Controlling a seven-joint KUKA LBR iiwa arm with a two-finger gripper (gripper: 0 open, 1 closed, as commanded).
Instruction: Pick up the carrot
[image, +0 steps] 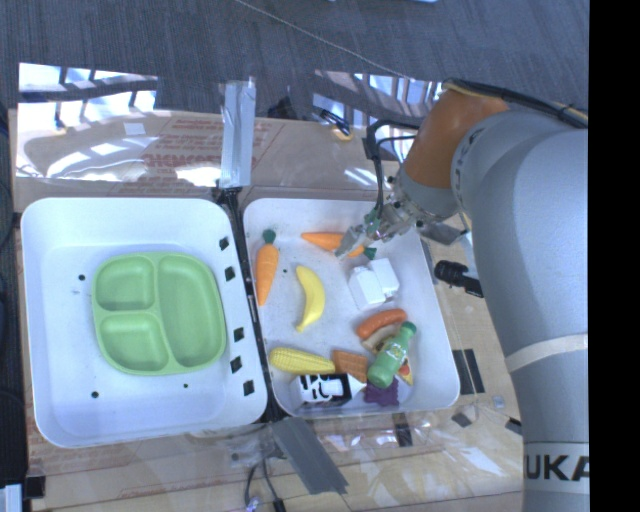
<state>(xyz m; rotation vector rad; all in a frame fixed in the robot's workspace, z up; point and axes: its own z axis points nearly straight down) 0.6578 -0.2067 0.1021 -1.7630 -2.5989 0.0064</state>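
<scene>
A long orange carrot (266, 272) with a green top lies along the left wall of the right bin (432, 300), pointing toward the front. A smaller orange carrot-like piece (322, 240) rests near the bin's back wall. My gripper (358, 242) hangs low over the back of the right bin, its tip right at the right end of that smaller orange piece. It is well to the right of the long carrot. The wrist hides the contact point.
Also in the right bin are a banana (311, 297), a white block (372, 284), an orange vegetable (382, 323), a green bottle (390, 355), a corn cob (300, 360) and a black-and-white packet (325, 386). In the left bin (50, 250) lies a green divided plate (158, 312).
</scene>
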